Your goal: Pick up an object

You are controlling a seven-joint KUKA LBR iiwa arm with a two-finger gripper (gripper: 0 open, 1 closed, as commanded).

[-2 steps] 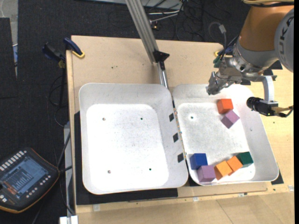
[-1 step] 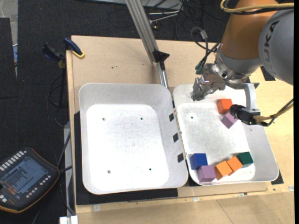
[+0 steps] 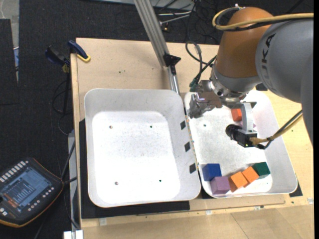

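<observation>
**Settle on one block and come down square over it**

The left bin [image 3: 130, 148] plays no part in this step, since every candidate lies in the right bin [image 3: 215, 142]. The gripper [image 3: 198, 103] hangs over that bin's far left corner, close to the wall the two bins share. From this angle I cannot tell whether it is apart or together, and nothing can be seen held in it.

To do the pick well, I judge the arm should commit to a single block. It should centre over that block, turn the wrist to line up with two flat faces, and only then descend. The blue block [image 3: 211, 171] looks the easiest choice. It sits at the left end of the row, with bare floor on its left and far sides. The purple block [image 3: 221, 184], orange block [image 3: 239, 179] and green block [image 3: 261, 170] crowd one another. A descent among them risks nudging a neighbour or catching two at once.

This whole row lies along the near edge of the right bin, well apart from the gripper, toward the camera and somewhat to its right. A small orange piece [image 3: 236, 114] lies much nearer, just to the gripper's right. The robot's own fittings partly hide it, so its shape is hard to read.
</observation>
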